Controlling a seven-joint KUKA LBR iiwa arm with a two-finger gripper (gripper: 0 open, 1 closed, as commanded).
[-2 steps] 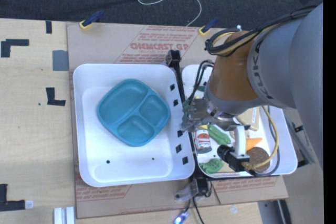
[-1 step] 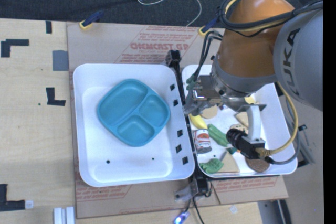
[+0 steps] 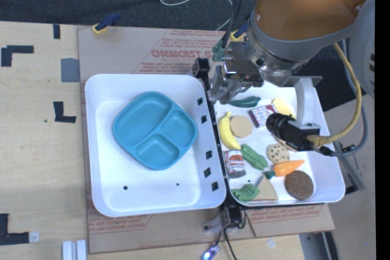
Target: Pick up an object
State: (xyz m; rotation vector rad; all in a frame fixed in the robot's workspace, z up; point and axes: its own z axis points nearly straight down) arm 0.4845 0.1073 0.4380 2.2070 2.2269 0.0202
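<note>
A: Gripper (image 3: pixel 226 83) position?
B: Low over the far-left corner of the right bin (image 3: pixel 317 131), beside the divider. Jaws state: can't tell, arm blocks it.
A: Objects?
B: Banana (image 3: pixel 228 131), cookie (image 3: pixel 241 126), green pepper (image 3: pixel 246 101), carrot (image 3: pixel 286 168) in the right bin. Blue plate (image 3: pixel 155 130) in the left bin (image 3: pixel 103 149).

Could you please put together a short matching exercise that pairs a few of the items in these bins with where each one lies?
Things:
1. blue divided plate
2. banana
3. carrot
4. brown round cookie

Places:
A. near front corner of the right bin, below the carrot
B. middle of the left bin
C. right bin, along the wall next to the left bin
D. right bin, between the chip cookie and the brown cookie

Pairs: 1-B, 2-C, 3-D, 4-A
</note>
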